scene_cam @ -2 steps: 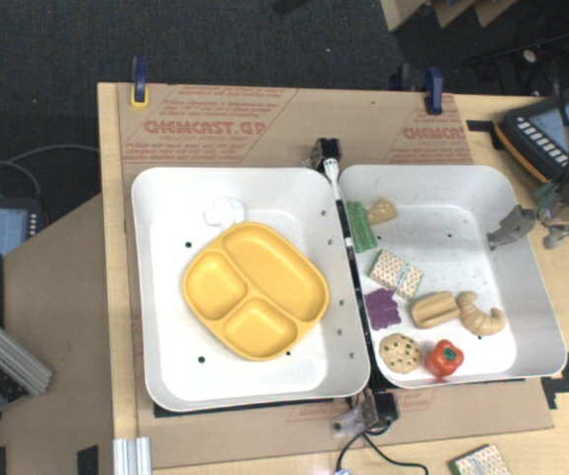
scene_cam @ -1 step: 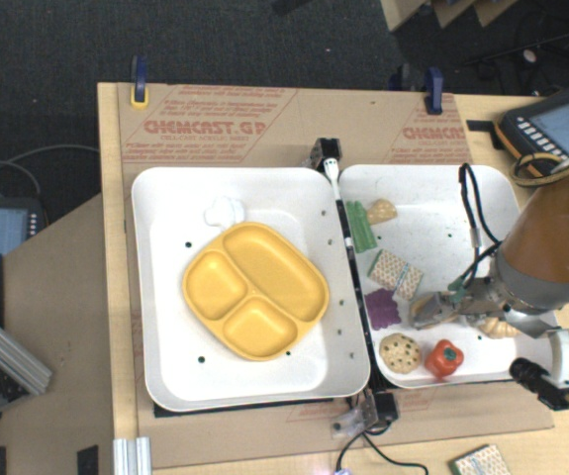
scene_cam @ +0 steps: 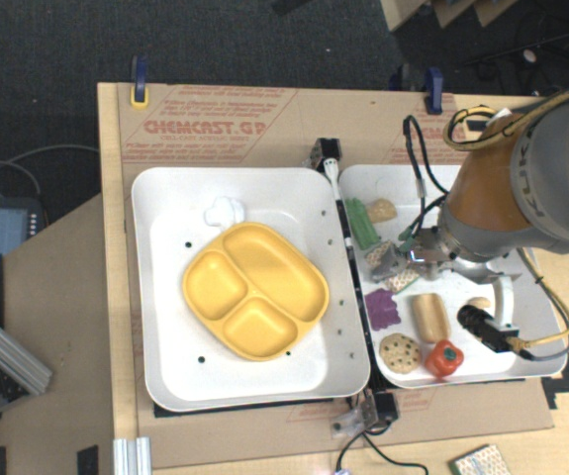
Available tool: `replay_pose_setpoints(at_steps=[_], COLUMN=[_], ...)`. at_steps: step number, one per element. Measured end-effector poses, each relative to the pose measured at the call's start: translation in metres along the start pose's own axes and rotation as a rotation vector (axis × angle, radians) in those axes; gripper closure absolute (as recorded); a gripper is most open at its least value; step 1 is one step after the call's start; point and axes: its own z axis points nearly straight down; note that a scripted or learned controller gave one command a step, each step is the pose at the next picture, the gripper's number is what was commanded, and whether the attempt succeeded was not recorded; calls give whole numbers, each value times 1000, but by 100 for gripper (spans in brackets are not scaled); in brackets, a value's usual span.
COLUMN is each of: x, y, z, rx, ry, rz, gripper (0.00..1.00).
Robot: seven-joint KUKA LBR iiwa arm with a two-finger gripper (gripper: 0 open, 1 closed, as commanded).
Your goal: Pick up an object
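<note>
The right bin (scene_cam: 536,295) holds several small items. A green bar (scene_cam: 361,224) lies along its left wall with a beige lump (scene_cam: 381,209) beside it. Nearer the front are a purple piece (scene_cam: 383,310), a tan cylinder (scene_cam: 428,317), a speckled cookie (scene_cam: 399,352) and a red fruit with a green top (scene_cam: 443,358). My gripper (scene_cam: 399,261) is down low in this bin's left half, just below the green bar and above the purple piece. Its tips are partly hidden among the items, and I see nothing clearly held.
The left bin (scene_cam: 165,344) carries a yellow three-section plate (scene_cam: 254,288) and a small white item (scene_cam: 225,211) near its back. The grey arm with its orange band (scene_cam: 487,191) covers the right bin's back right part.
</note>
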Motion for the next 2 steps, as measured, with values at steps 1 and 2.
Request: replay_pose_setpoints(at_steps=[1,2], x=[-3,33], y=[-3,-2], z=[-11,-106], rx=[1,-1], ry=[-1,1], rz=[7,3], gripper=[100,100])
